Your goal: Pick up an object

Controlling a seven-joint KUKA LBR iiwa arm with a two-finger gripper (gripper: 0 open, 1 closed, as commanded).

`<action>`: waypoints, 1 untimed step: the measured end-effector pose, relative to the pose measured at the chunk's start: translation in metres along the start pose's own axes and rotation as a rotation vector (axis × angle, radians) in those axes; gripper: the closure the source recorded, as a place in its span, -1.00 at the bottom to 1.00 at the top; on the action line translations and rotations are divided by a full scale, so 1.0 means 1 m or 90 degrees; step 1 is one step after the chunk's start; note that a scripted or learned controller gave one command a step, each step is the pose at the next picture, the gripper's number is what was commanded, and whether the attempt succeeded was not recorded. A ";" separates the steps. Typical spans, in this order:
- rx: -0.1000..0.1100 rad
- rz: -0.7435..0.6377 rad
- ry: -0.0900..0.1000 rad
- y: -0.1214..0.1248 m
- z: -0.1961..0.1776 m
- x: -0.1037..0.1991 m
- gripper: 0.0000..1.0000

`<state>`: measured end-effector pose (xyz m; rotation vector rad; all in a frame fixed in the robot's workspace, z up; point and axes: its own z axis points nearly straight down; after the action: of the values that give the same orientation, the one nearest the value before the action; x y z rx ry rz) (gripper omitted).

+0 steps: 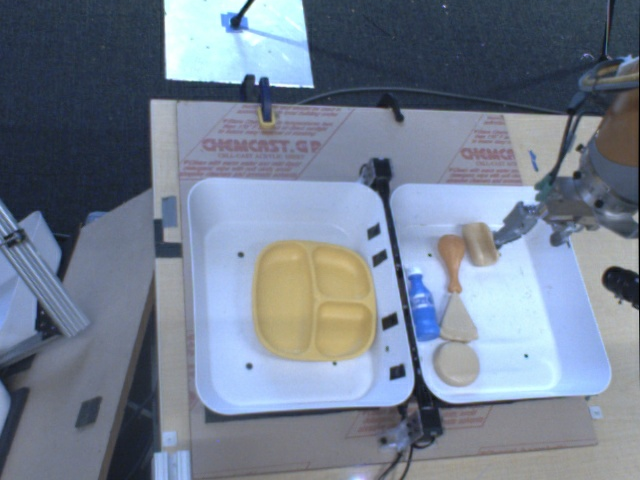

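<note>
Nothing is lifted yet, as you can see: the grey two-finger gripper [510, 225] hangs at the right white bin's [570, 298] upper edge, just beside the tan bread-like block [480, 244], and you cannot tell how it is set. Left to do: close on something and raise it. Crowding nearby are a wooden drumstick-shaped piece [453, 258], a blue bottle [423, 308], a beige wedge [458, 321] and a round beige disc [457, 364]. Your yellow divided plate [312, 300] lies in the left bin [215, 268], well apart.

Looking down on my two bins

I am seeing the gripper [512, 224] hanging above the right bin [560, 313], near a tan block [480, 243]; a drumstick [452, 258], blue bottle [423, 306], wedge [459, 320] and round piece [457, 364] are lying there, a yellow tray [315, 300] is sitting in the left bin [215, 298].
</note>
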<state>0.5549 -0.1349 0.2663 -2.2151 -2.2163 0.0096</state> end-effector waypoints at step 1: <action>-0.007 -0.002 -0.001 0.002 -0.006 0.000 -1.00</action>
<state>0.5569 -0.1344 0.2728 -2.2188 -2.2260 -0.0014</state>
